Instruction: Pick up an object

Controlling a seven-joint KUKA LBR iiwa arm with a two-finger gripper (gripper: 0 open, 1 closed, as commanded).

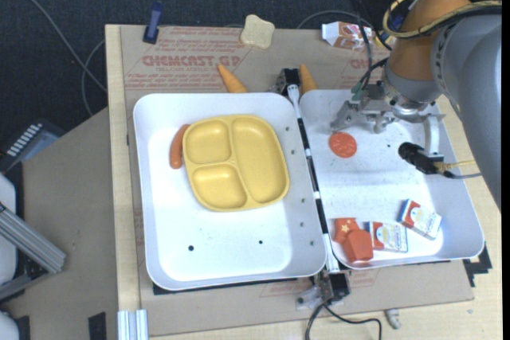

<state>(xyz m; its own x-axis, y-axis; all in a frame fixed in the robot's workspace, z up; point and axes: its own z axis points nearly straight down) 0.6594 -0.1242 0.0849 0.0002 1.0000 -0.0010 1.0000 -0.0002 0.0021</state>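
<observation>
My gripper [360, 112] hangs low over the far part of the right bin [466, 203], below the arm's orange band. Just in front of it and slightly left, a flat red disc [343, 144] lies on the bin floor, apart from the gripper. Along the near edge of the same bin lie a red block [358, 245], a red carton with a star [345, 228], and two small white and red cartons [390, 236] [420, 219]. I see nothing held by the gripper.
The left bin [159, 203] holds a yellow divided plate [235, 161] with a sausage [176, 146] beside its left edge. Behind the bins lie a bread slice [256, 30], a carrot [231, 78], a blue item [152, 21] and a small carton [347, 34].
</observation>
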